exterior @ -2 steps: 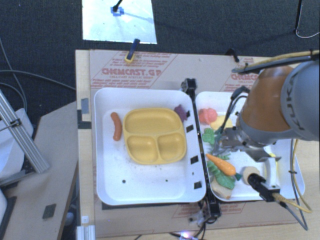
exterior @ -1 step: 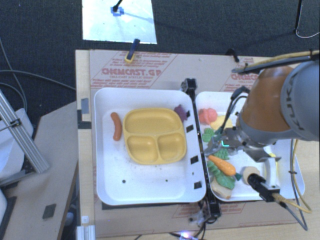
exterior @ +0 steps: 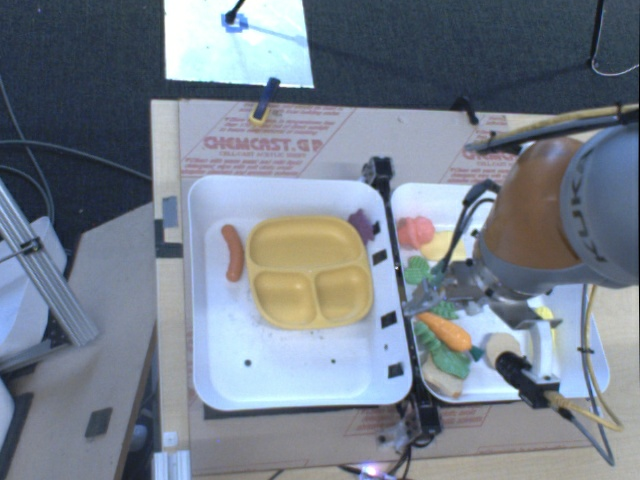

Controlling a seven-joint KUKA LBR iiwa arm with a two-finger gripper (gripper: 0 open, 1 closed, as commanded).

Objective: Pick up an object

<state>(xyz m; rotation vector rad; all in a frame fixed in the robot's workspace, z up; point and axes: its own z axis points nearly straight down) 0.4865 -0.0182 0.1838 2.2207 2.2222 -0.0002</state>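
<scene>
The claw (exterior: pixel 432 295) sits low in the right bin (exterior: pixel 578 368), at that bin's left wall, above the cluster of toy food; from my station I cannot tell how it is set, because the wrist and cabling crowd the view, and nothing shows as held. The candidate objects lie directly around it: one carrot (exterior: pixel 446 333) just below the tip, green pieces (exterior: pixel 448 360) touching the carrot's lower side, one pink piece (exterior: pixel 415 231) toward the bin's far end, and a yellow piece (exterior: pixel 440 248) partly hidden behind the cable. My assessment of the hazards: the items are packed close to each other and to the bin wall, so a descent here may strike the wall, or catch two items at once, or push the carrot aside without seating it. The carrot is rounded and tapered and would likely slip from a shallow pinch. The loose cable (exterior: pixel 462 230) near the wrist could snag on the divider clamps. Count, as visible: two white bins; in the left bin (exterior: pixel 210 298), one yellow divided plate (exterior: pixel 305 271) with three compartments, one sausage (exterior: pixel 233 252) just beside the plate's left edge, and one purple item (exterior: pixel 362 224) touching its upper right corner. In the right bin, one carrot, one pink piece, and a green cluster whose number I cannot resolve.
</scene>
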